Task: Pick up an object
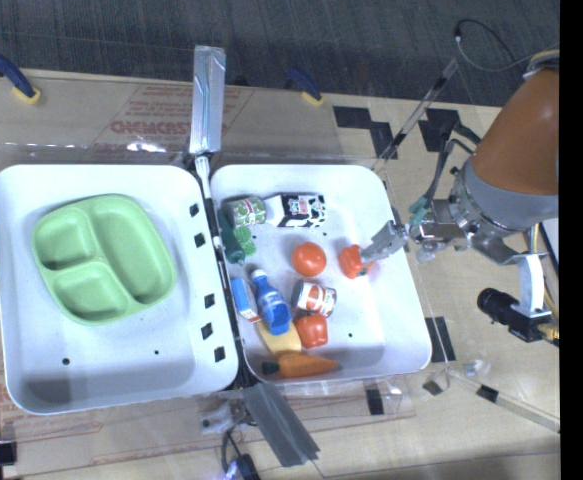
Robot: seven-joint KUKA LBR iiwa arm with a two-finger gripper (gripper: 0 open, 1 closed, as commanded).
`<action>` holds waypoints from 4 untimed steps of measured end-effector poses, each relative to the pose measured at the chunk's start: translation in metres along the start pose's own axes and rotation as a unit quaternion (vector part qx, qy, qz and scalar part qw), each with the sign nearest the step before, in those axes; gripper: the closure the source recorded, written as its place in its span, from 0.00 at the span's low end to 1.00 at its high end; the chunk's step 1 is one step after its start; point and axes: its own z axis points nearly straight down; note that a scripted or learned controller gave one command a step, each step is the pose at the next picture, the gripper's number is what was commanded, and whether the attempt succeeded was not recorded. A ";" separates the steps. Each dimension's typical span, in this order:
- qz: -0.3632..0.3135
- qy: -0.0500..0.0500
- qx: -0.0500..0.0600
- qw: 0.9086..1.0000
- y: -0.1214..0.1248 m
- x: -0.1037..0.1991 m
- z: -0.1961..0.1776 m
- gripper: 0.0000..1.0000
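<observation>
My gripper (369,253) reaches in from the right over the right bin (396,313), its tip right against a small orange-red piece (350,261). Whether that piece is gripped or just touched is unclear from this angle. Left of it lies an orange-red ball (309,259). Below that sit a red-labelled can (314,298) and a red block (312,331). A blue bottle (269,302) lies beside the can, and a carrot (306,365) rests at the bin's front wall.
A green can (246,211), a black-and-white carton (301,208) and a dark green bottle (233,241) lie at the back of the right bin. The left bin (31,368) holds a green divided plate (101,256). A grey divider (207,98) stands between the bins.
</observation>
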 end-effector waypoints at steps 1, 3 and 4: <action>-0.031 0.000 0.001 1.000 0.008 0.069 0.066 0.00; -0.123 0.000 0.001 0.992 0.126 0.080 0.127 0.00; -0.020 0.000 -0.001 1.000 0.126 0.027 0.109 0.00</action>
